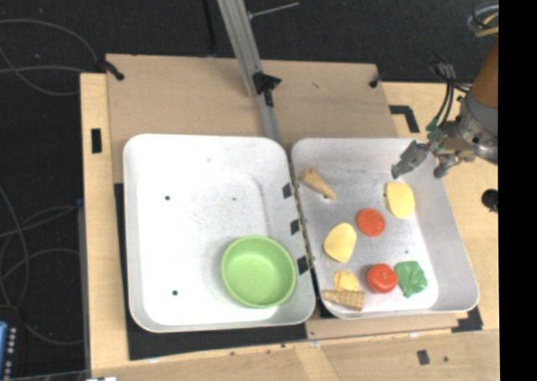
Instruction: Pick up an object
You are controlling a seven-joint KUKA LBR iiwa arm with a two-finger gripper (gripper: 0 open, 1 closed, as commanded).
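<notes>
Gripper (422, 161) spread apart, holding nothing, poised over right bin's (445, 287) far right corner, just above yellow lemon-like piece (401, 200). Risk of fingers glancing off rounded lemon, rolling it into neighbouring red tomato (370, 221), or clipping bin wall on descent.

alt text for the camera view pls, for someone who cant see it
A grey robot arm reaches in from the right, its open gripper hovering over the right white bin, just above a yellow toy. That bin also holds red, green, yellow and tan toy foods; the left white bin holds a green bowl.
</notes>
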